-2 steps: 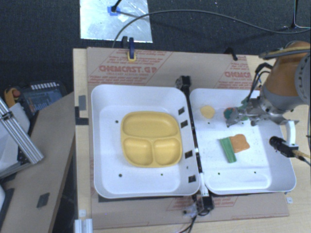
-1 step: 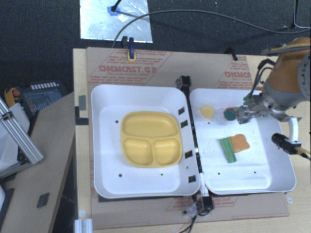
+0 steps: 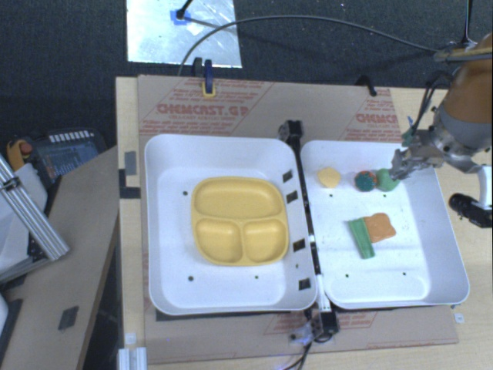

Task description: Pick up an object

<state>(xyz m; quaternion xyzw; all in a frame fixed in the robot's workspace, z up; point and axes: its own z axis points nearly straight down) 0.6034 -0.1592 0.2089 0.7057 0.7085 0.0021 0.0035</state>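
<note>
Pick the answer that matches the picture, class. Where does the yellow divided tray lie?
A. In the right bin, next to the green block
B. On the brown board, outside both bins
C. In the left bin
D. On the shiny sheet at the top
C: the yellow divided tray lies inside the left bin, while the green block lies in the right bin.
</note>
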